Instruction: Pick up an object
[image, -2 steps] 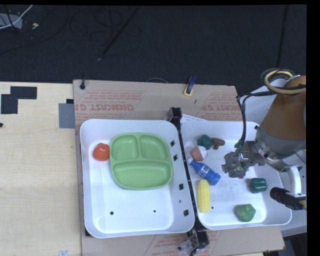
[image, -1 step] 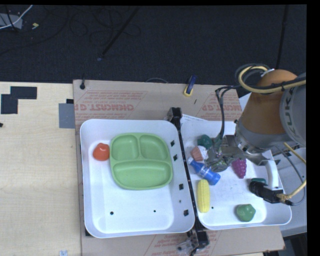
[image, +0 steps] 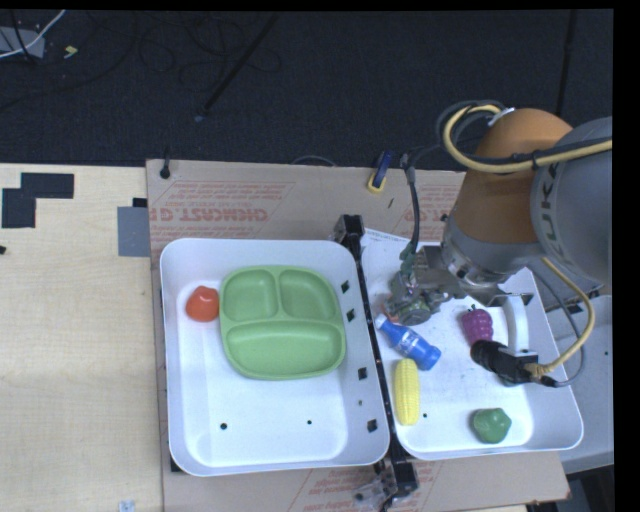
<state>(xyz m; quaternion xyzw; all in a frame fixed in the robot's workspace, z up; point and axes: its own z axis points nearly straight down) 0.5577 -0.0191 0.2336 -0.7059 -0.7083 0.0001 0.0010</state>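
Pale wooden bench (image: 70, 350), dark floor (image: 250, 80)

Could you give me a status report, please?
Gripper down in right white bin, next to small blue plastic bottle. No object seen held. Yellow toy corn cob close by.

Left bin (image: 270, 420): open floor along the near edge and in both near corners. Far half taken up by green divided plate (image: 282, 322), with orange cup (image: 202, 303) just beside it at the left edge.

Right bin (image: 450, 400): left edge lined with blue bottle (image: 410, 342) and yellow corn (image: 406, 391). Purple grapes (image: 477, 324) mid-floor, green pepper (image: 491, 425) near the near right corner. Bare strip between corn and pepper. Far right corner overhung by arm (image: 520, 190).
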